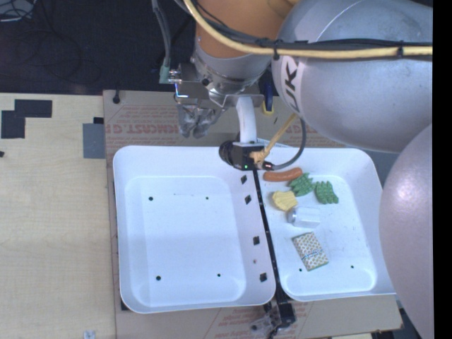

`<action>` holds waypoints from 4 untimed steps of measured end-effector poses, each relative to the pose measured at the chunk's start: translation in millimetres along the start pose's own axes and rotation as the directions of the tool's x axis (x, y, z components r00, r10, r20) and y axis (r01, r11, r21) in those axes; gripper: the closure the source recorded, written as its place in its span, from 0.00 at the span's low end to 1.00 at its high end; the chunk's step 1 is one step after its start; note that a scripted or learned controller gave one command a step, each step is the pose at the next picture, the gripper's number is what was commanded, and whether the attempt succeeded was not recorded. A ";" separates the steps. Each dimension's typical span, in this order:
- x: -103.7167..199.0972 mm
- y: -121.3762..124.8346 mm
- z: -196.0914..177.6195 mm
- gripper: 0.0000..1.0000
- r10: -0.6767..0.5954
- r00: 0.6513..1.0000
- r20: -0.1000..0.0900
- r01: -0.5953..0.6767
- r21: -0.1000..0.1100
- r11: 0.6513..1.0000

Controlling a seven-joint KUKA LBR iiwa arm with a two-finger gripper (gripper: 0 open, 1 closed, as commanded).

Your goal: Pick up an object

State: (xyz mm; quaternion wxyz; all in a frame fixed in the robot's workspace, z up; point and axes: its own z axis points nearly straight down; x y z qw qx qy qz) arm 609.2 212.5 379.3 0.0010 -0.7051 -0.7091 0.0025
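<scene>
Camera view, my gripper (195,122): it hangs past the far rim of the two bins, over the brown cardboard sheet (141,119) behind the left bin. The fingers are a blurred grey clump pointing down, and I cannot tell whether they are spread or closed. Nothing shows between them.

My arm (353,55): big grey links fill the upper right, the orange band (240,9) sits just above my wrist, and yellow and black cables loop across it.

Left bin (127,274): white and shallow, with small dark dots on its floor.

Right bin (367,161): white, touching the left bin along the middle seam; all the loose items lie in its far half and centre.

Sausage (282,175): reddish toy sausage near the far rim, long axis running left to right, right end tipped slightly away from the camera.

Green pieces (314,188): two leafy green toys just right of the sausage, side by side.

Yellow piece (284,200): small yellow lump just below the sausage.

Clear piece (302,217): pale, see-through object touching or nearly touching the yellow one; its shape is unclear.

Packet (310,251): flat patterned rectangle nearest the camera, long axis tilted, running from upper left to lower right.

Bench (49,224): pale wood surface left of the bins.
</scene>
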 end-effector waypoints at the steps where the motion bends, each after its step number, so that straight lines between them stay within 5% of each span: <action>1: -86.3 -27.7 -25.0 1.00 0.013 1.000 0.001 -0.013 -0.003 1.000; 2: -129.5 -128.3 -12.2 1.00 0.010 1.000 -0.001 -0.010 0.004 1.000; 3: -83.9 -134.4 -59.2 1.00 0.001 1.000 -0.003 -0.001 -0.006 1.000; 4: -28.7 -118.0 -163.5 1.00 -0.001 1.000 -0.006 0.001 -0.013 1.000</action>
